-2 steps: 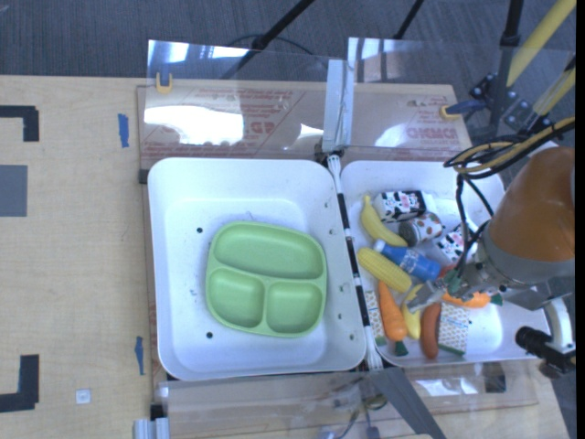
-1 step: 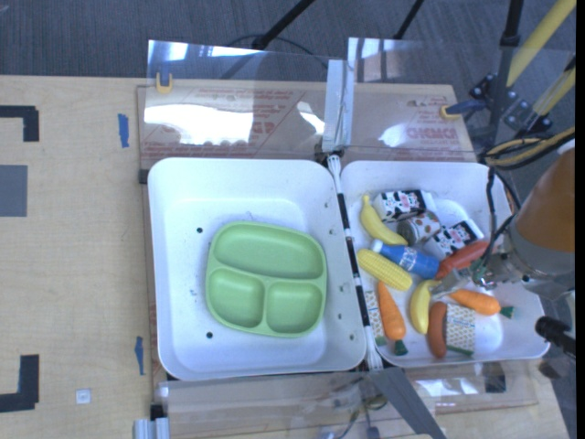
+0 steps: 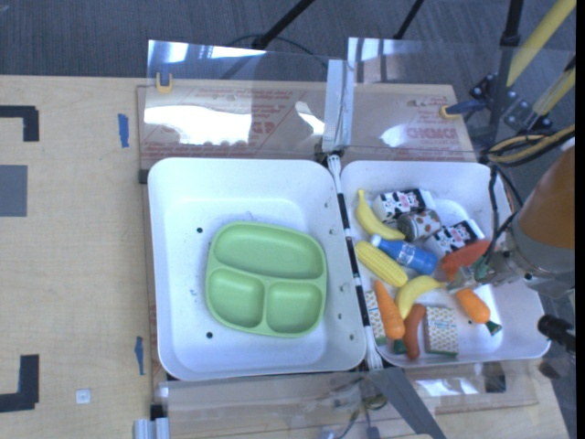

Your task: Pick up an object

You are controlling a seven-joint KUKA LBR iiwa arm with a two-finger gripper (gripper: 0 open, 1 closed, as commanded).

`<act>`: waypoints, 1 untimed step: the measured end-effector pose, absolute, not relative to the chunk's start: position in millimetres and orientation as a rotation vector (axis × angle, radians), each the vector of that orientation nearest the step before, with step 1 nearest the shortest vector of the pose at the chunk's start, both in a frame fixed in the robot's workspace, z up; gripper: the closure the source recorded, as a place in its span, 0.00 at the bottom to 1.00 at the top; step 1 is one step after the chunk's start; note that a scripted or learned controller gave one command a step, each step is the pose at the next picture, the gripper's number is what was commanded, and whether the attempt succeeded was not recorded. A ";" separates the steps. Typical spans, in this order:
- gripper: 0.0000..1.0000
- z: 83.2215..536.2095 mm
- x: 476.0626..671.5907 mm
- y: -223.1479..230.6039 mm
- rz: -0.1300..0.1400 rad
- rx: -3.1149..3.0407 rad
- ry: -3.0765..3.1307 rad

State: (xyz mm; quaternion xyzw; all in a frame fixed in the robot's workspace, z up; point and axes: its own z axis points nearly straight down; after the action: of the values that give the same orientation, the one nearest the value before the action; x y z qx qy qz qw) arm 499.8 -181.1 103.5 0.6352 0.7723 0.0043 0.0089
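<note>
My gripper point(image 3: 491, 268) hangs low at the right side of the right white bin point(image 3: 512, 335), beside a small orange carrot point(image 3: 473, 305); whether it is apart or together I cannot tell. Further left lie a blue bottle point(image 3: 409, 255), two yellow bananas and a yellow corn cob point(image 3: 380, 262) (all jumbled close), and the left white bin point(image 3: 174, 245) holds a green divided plate point(image 3: 267, 278).

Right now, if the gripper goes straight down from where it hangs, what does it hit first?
Probably the orange carrot just below the gripper, near the red piece; depth is unclear from this slant.
</note>
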 end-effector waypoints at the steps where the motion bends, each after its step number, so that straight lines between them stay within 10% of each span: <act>1: 1.00 195.0 498.3 -174.9 -0.001 2.318 2.119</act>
State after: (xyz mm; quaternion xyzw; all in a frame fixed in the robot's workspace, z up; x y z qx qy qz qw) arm 498.3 -174.9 195.0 0.7380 0.6748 -0.0003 0.0004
